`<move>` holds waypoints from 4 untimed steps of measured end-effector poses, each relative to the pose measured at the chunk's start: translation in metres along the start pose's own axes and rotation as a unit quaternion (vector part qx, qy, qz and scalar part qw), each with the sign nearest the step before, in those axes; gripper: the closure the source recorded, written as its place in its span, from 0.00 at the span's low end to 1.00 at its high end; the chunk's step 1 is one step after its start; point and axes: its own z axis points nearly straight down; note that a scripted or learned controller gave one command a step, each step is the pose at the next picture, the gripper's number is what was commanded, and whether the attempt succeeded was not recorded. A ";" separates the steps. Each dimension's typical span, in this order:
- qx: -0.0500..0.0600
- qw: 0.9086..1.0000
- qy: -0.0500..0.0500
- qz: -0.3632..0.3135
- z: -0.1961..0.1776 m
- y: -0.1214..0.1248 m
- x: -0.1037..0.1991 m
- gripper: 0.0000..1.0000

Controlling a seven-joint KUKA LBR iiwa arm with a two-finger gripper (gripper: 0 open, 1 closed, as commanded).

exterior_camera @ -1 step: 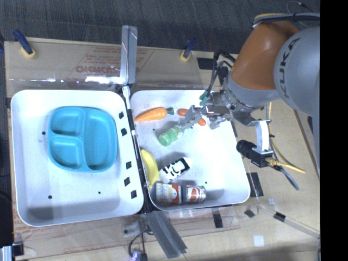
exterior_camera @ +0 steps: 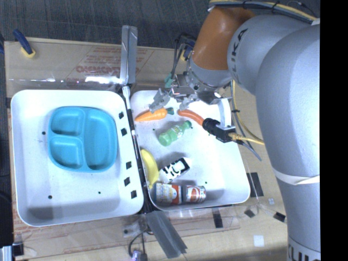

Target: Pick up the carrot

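1. The carrot [exterior_camera: 150,114] lay near the back left corner of the right bin [exterior_camera: 231,192].
2. The gripper [exterior_camera: 168,98] hovered just above the carrot; how it stood could not be told.
3. A green bottle [exterior_camera: 174,134], banana [exterior_camera: 150,167] and can [exterior_camera: 180,193] shared that bin.
4. The left bin [exterior_camera: 27,162] held a blue tray [exterior_camera: 83,138].
5. Both bins sat on a brown bench [exterior_camera: 70,58] over dark floor.

The brown tabletop [exterior_camera: 65,58] carries two shallow white bins side by side, the left bin [exterior_camera: 22,162] and the right bin [exterior_camera: 239,184], touching along their shared edge.
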 end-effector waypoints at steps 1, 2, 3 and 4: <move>0.001 1.000 0.000 0.024 0.069 0.014 -0.025 0.00; 0.001 1.000 0.000 0.005 0.119 0.027 -0.024 0.00; 0.003 1.000 -0.003 0.005 0.109 0.026 -0.029 1.00; 0.001 0.999 0.000 0.036 0.019 -0.026 0.046 1.00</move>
